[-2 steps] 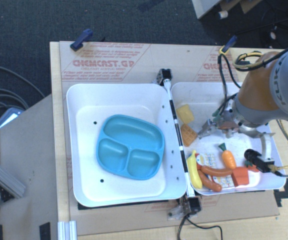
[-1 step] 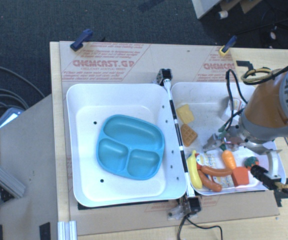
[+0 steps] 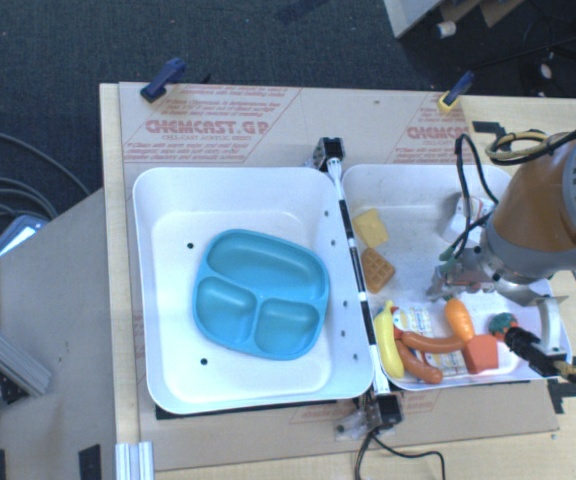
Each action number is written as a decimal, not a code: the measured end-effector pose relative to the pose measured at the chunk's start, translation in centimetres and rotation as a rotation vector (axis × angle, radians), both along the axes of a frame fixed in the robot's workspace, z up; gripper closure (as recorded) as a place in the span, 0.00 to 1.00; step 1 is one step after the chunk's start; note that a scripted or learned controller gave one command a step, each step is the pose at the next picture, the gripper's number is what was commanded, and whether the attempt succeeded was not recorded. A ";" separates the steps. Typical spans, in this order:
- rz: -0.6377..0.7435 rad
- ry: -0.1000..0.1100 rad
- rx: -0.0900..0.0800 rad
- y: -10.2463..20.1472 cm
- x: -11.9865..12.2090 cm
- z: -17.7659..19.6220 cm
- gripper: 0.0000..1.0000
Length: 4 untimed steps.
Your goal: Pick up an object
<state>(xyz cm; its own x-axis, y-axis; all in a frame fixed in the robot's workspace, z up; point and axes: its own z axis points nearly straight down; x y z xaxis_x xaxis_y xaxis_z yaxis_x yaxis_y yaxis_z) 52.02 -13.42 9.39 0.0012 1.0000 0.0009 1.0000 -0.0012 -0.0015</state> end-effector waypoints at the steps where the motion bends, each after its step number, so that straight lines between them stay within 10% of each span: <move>1: 0.000 0.000 0.000 0.0 0.0 0.0 0.00; 2: 0.000 -0.001 0.000 0.0 0.0 1.0 1.00; 3: 0.003 -0.002 -0.002 -1.3 8.6 7.7 1.00; 4: 0.003 -0.003 -0.001 8.1 9.6 10.0 1.00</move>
<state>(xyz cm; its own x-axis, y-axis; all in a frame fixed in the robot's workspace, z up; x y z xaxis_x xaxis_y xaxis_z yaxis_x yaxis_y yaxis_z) 61.59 -5.31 19.40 -0.0017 1.0000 0.0003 1.0000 0.0017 0.0012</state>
